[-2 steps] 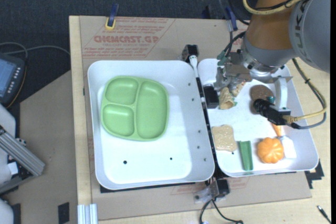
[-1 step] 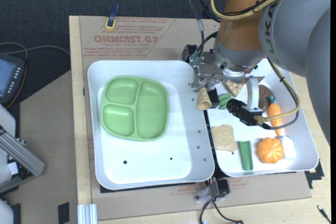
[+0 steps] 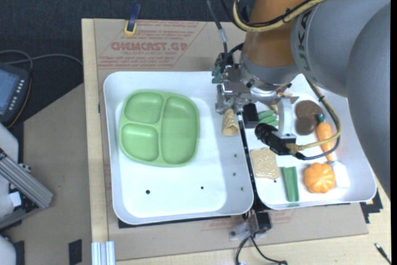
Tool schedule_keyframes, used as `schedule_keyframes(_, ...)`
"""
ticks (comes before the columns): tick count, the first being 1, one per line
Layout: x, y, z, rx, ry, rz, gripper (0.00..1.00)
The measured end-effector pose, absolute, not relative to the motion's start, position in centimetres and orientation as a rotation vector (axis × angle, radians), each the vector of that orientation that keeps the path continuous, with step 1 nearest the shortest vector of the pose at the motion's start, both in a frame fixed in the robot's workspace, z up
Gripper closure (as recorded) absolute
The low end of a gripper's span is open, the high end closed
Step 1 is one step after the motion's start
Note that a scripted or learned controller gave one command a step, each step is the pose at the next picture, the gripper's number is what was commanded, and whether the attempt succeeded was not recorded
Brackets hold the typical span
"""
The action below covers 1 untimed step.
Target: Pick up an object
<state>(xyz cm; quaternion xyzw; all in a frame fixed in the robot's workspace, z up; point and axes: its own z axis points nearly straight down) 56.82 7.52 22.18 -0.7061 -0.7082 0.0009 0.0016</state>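
Note:
My gripper (image 3: 230,110) hangs over the rim shared by the two bins, below the orange wrist band. It is shut on a small tan cork-like piece (image 3: 231,123), whose lower end sticks out from between the fingers, just above the left bin's right edge. In the right bin (image 3: 356,192) lie an orange pumpkin (image 3: 319,177), a carrot (image 3: 325,134), a green stick (image 3: 290,184), a tan cracker (image 3: 265,162), a brown round piece (image 3: 306,115) and a small green item (image 3: 268,116). The arm covers the far part of that bin.
A green divided plate (image 3: 160,127) rests in the left bin (image 3: 180,195), taking up its far half. A black cable with a connector (image 3: 276,138) droops from the arm across the right bin. Cardboard (image 3: 149,40) lies behind the bins.

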Motion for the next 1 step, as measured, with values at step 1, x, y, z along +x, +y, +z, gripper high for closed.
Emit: schedule_keyframes(1,56.67,7.4,21.85,-2.22,-2.219,0.004,1.0)
